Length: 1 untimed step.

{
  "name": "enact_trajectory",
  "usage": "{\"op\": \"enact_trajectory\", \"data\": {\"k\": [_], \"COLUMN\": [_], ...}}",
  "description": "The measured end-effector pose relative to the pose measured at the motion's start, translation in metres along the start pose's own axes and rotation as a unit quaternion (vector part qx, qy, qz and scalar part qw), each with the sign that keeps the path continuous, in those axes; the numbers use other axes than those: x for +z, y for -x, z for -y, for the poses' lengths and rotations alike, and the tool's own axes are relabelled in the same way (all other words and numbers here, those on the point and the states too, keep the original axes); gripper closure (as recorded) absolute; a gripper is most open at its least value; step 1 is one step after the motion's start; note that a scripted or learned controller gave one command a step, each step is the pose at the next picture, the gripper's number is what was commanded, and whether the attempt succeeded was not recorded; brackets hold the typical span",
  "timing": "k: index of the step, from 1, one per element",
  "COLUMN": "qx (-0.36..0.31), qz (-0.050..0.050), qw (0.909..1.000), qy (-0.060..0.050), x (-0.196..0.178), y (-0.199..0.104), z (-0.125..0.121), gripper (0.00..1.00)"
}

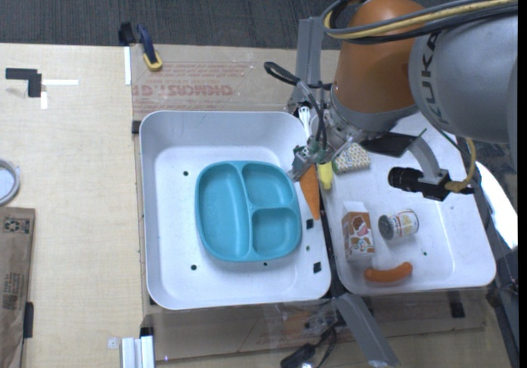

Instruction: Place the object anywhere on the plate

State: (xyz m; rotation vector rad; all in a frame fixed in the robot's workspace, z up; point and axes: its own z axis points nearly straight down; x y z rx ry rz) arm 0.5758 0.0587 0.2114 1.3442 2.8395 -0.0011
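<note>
Carrot (310, 192) hangs point-down from the gripper (306, 162), whose fingers are closed on its upper end. It sits over the divide between the two bins, just off the right edge of the blue plate (247, 211) (a three-compartment one in the left bin (165, 193)), not yet above it.

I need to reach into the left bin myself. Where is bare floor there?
Bare floor rings the plate in the left bin, widest toward its top-left corner. It is crowded at the shared rim, where the hand and carrot hang.
</note>
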Motion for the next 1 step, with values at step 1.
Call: {"op": "enact_trajectory", "data": {"k": [1], "qx": [0.000], "qz": [0.000], "qw": [1.0000], "qy": [0.000], "x": [-0.0001], "y": [0.0003], "z": [0.0002], "gripper": [0.00]}}
